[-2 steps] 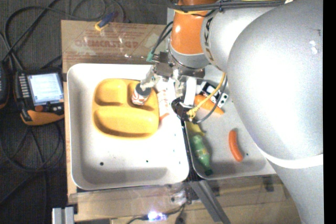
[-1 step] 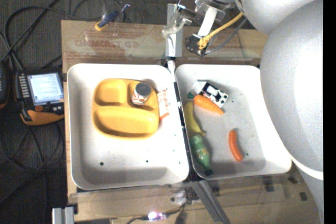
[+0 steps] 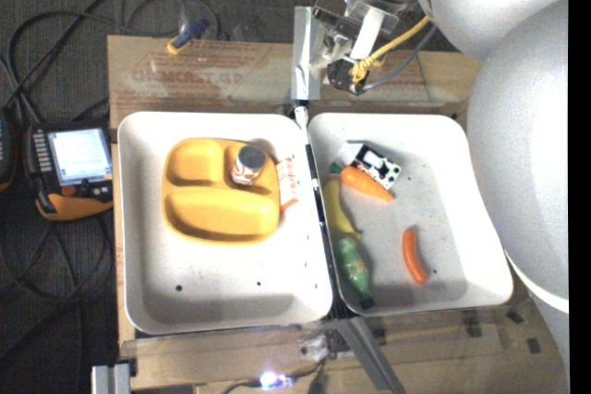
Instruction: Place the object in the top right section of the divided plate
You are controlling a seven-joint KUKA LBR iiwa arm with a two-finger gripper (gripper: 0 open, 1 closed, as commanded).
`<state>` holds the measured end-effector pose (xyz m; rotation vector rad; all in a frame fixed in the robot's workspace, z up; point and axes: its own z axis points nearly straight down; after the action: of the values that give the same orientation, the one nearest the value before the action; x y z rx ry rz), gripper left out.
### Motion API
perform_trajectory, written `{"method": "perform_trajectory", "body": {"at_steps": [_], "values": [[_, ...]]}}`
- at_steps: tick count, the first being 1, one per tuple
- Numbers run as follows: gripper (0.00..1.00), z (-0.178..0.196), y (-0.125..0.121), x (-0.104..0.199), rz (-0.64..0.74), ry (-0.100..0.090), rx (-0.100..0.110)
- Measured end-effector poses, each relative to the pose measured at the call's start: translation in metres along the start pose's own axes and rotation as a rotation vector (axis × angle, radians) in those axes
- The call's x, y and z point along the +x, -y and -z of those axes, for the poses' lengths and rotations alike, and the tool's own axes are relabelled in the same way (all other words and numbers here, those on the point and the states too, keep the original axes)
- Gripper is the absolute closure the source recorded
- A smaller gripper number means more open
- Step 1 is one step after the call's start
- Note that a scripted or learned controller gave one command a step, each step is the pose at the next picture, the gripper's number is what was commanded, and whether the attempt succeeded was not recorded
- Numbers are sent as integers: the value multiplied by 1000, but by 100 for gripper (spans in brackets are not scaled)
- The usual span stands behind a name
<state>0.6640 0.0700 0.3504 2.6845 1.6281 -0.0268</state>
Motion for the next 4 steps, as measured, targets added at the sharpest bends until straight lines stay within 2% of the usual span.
{"method": "perform_trajectory", "body": {"at_steps": [1,2,4], "values": [[100,-37,28,11,39,-7,-3],[100,83,22,45,-70,-9,-4],[100,82,7,22,-104,-8,-3]]}}
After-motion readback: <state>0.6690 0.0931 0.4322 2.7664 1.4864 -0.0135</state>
